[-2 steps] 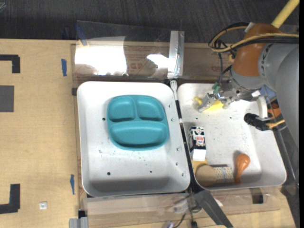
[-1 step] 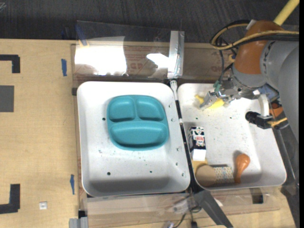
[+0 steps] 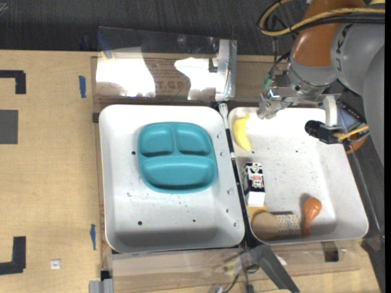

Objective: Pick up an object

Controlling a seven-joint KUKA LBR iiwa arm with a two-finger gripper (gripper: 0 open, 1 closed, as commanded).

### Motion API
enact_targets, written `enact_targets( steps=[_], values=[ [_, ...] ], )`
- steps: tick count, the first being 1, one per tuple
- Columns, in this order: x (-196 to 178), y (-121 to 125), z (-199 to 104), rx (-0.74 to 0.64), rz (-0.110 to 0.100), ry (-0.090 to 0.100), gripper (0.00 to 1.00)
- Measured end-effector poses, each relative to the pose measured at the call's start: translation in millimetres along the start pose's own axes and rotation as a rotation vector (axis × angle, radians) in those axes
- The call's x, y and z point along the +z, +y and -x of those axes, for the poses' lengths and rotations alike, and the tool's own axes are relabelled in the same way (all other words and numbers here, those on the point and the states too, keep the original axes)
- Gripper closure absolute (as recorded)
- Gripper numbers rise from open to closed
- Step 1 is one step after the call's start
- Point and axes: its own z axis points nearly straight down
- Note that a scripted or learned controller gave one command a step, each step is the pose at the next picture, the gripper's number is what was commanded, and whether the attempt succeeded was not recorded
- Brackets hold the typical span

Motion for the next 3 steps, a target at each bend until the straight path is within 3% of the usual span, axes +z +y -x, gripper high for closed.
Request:
enact_targets(
  steps=[1, 2, 3],
  values=[
    [4, -2, 2, 0.003, -0.008, 0.000, 0.00],
    [42, -84, 26, -0.002, -0.012, -0.001, 0.00],
    [102, -67, 33, 0.049, -0.004, -0.001, 0.00]
  ],
)
